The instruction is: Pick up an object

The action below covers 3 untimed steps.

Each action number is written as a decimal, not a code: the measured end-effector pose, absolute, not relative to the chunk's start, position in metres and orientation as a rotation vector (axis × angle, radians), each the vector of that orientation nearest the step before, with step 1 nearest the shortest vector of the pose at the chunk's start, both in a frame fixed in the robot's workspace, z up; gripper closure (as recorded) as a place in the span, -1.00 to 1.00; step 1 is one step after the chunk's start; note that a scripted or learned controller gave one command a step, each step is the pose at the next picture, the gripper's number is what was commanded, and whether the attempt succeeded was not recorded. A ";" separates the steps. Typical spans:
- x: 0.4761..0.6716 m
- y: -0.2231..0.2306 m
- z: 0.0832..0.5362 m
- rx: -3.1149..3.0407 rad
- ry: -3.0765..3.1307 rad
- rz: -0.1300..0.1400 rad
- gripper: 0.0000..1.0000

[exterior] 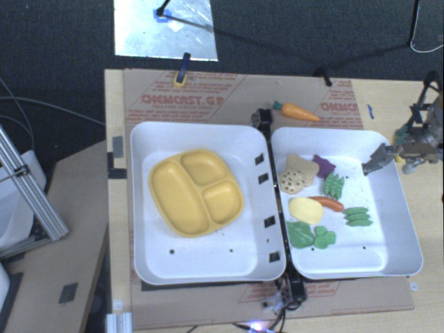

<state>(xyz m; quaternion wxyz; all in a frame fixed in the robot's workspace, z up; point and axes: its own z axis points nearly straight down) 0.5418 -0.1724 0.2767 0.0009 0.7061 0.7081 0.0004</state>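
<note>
The right bin (388, 255) holds toy food in its left half: a tan cookie piece (296, 172), a purple piece (323, 164), green pods (334, 184), an orange carrot (326, 202), a yellow lemon shape (306, 210), green beans (358, 216) and green leafy pieces (309, 236). My gripper (377, 160) hangs over the bin's upper right corner, to the right of the food, with nothing seen between its dark fingers.
The left bin (152, 255) holds a yellow divided plate (195, 192). A loose orange carrot (296, 112) lies on the cardboard behind the bins. A shiny metal sheet (165, 19) lies on the floor at the back. A metal frame (28, 186) stands at left.
</note>
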 end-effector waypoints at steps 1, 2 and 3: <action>0.504 -0.208 0.124 2.234 2.226 -0.012 -1.00; 0.581 -0.156 0.087 2.202 2.221 0.013 -1.00; 0.611 -0.196 0.109 2.214 2.217 0.005 -1.00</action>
